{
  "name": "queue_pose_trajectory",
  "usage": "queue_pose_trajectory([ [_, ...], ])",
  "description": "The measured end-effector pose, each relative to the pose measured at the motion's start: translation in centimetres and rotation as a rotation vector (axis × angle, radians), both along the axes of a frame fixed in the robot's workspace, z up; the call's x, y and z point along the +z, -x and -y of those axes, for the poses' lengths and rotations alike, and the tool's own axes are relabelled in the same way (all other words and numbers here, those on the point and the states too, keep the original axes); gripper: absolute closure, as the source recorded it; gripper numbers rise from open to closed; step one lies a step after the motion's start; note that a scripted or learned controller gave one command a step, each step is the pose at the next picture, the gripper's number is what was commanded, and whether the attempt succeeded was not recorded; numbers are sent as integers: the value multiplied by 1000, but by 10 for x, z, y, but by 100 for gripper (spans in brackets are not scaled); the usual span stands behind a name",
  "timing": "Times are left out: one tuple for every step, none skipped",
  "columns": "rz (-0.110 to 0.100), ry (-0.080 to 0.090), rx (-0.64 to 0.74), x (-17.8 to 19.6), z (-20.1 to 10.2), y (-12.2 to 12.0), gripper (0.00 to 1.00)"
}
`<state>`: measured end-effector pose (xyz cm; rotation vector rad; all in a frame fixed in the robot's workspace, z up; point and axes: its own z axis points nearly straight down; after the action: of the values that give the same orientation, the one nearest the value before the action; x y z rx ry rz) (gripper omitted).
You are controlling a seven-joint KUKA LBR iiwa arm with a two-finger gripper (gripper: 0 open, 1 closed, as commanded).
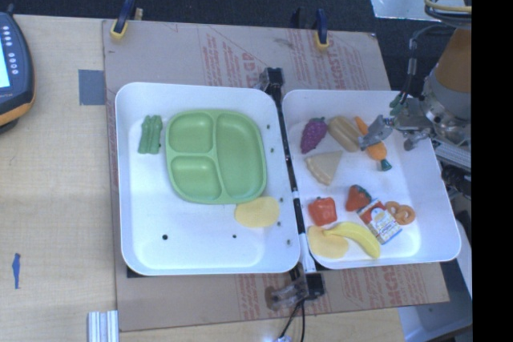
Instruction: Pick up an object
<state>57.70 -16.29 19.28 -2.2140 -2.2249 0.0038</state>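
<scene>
Pick not yet made. The hand (383,133) sits low in the right bin (437,172), over the carrot (377,148) and just beside the bread roll (345,132). Whether it is open or closed cannot be told. Nothing is seen lifted: grasp and lift remain. Other toys lie untouched nearby.

The desk (56,188) is pale wood. A brown cardboard sheet (240,52) lies flat on it, held at its far edge by two clamps (122,18). Two white bins rest side by side on the cardboard: the right bin (437,196) sits directly under the hand (385,130), the left bin (128,196) well off to its left. Far left of the hand, a handheld control pendant (12,68) lies at the desk's edge, with a grey tape patch (91,86) beside it.
</scene>
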Motion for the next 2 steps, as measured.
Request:
queue_pose_trajectory([
  [-5,2,1,-102,30,-38,0],
  [0,3,2,-85,31,-39,100],
])
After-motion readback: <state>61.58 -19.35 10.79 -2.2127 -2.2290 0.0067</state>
